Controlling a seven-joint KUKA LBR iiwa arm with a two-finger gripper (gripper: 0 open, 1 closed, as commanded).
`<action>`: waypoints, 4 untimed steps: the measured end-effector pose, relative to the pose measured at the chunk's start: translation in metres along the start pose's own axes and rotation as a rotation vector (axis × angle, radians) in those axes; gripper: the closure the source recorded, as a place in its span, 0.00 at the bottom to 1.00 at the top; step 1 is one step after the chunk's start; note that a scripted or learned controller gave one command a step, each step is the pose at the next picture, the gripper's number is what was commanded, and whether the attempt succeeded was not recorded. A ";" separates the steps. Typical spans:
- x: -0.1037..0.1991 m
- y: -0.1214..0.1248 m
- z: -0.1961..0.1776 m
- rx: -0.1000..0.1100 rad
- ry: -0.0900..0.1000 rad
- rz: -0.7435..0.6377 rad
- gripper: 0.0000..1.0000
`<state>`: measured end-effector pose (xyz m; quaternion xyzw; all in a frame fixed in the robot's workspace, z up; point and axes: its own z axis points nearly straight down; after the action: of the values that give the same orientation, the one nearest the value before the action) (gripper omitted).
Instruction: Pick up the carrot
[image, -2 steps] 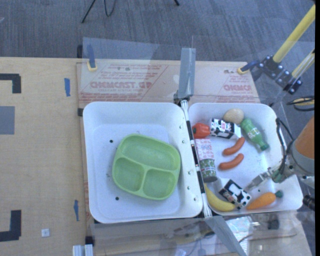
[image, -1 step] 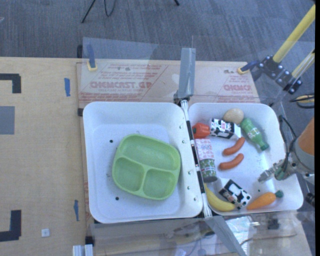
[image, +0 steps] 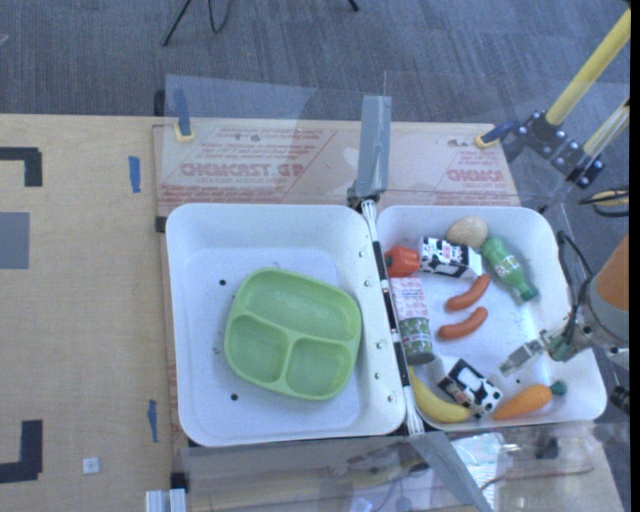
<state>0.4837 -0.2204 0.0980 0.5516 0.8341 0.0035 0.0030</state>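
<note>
The orange carrot (image: 523, 402), with a small green top at its right end, lies in the front right corner of the right bin (image: 585, 400). My gripper (image: 537, 355) hangs just behind and slightly above it, reaching in from the right. It is open with nothing between its fingers. One silver finger (image: 518, 358) points left toward the bin's middle. A small gap separates the gripper from the carrot.
The right bin also holds a banana (image: 438, 398), a black-and-white carton (image: 472, 386), two sausages (image: 463, 322), a green bottle (image: 508, 268), a potato (image: 467, 231), a second carton (image: 447, 256), a red pepper (image: 402, 261) and a labelled tube (image: 411, 318). A green divided plate (image: 292, 333) lies in the left bin.
</note>
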 end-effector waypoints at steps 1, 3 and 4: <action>0.002 -0.001 0.011 0.003 0.005 -0.030 0.00; -0.016 0.031 -0.078 0.006 -0.002 -0.005 1.00; -0.016 0.031 -0.078 0.007 -0.001 -0.004 0.00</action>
<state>0.5174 -0.2229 0.1761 0.5499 0.8352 0.0003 0.0017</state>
